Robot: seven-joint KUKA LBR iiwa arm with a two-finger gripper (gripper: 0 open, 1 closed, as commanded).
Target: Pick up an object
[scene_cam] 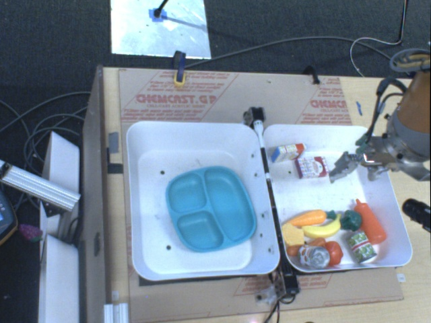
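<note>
White, smooth plastic makes up both shallow bins, set side by side on a table (202, 89) covered with tan printed cardboard. The left bin (145, 147) has rounded corners and holds a glossy light-blue plate (211, 207), a rounded rectangle moulded into three compartments and lying flat near the bin's middle.

The right bin (390, 247) carries the small things. Near its upper left lies a small bottle (287, 152) on its side, white with a red band and a blue end. Just beside it, lower and to the right, sits a small red and white packet (311, 167). Along the lower part a cluster of toy food lies close together: an orange carrot (307, 217), a curved yellow banana (322, 229), a pale yellow wedge of cheese (292, 235), a dark green broccoli floret (350, 220), a slim orange bottle (371, 222) with a tapered tip, a small can (362, 246) with a green and white label, a red tomato (334, 253) and a shiny crumpled foil-like item (311, 256).

Reaching in from the right, the arm (412, 123) bends down over the right bin's upper right part, its metal wrist wrapped with cables. The fingers (343, 165) point leftward and slightly down, close to the red and white packet. Whether they are spread or closed cannot be told, and nothing is seen between them.
</note>
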